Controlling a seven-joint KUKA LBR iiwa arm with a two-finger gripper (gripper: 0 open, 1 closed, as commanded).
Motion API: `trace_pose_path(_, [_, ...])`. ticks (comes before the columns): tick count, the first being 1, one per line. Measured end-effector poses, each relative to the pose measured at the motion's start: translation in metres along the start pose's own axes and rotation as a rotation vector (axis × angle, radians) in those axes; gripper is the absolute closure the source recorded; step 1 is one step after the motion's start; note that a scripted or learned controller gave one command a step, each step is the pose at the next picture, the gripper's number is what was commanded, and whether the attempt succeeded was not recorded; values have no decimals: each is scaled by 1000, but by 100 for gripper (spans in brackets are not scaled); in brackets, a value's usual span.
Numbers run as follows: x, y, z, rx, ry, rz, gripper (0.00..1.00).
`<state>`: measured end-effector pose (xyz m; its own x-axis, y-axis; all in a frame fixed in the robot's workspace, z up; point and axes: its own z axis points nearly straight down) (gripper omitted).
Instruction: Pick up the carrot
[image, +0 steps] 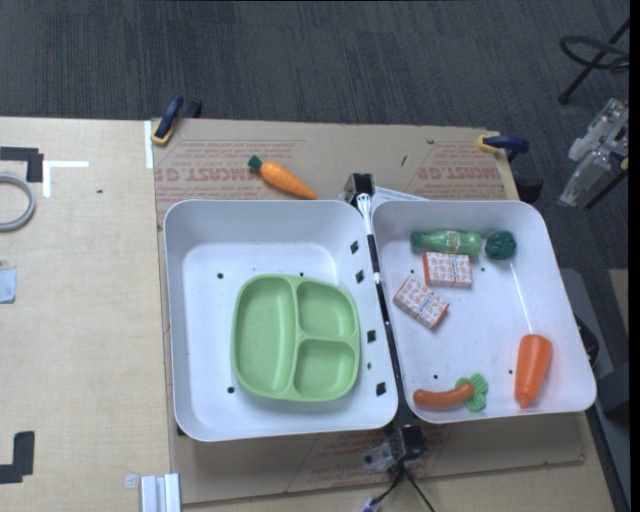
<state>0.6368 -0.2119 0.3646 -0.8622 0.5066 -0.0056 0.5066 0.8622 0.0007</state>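
Nearest the lens, at the lower edge of the right bin (560, 290), lie a red pod (440, 397) and a stubby orange piece (532, 370). The carrot (285, 179) sits outside both bins on the cardboard (440, 165) at upper centre, just above the left bin (190, 300). Its long axis slants from the green top at upper left to the tip at lower right. A pale shape at the upper right edge is probably the gripper (597, 150), open or closed I cannot tell; the carrot lies well apart to its left, so the reach must cross over the right bin's far rim.
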Motion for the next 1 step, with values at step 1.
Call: trace_pose_path(1, [52,21,161,0,3,96,0])
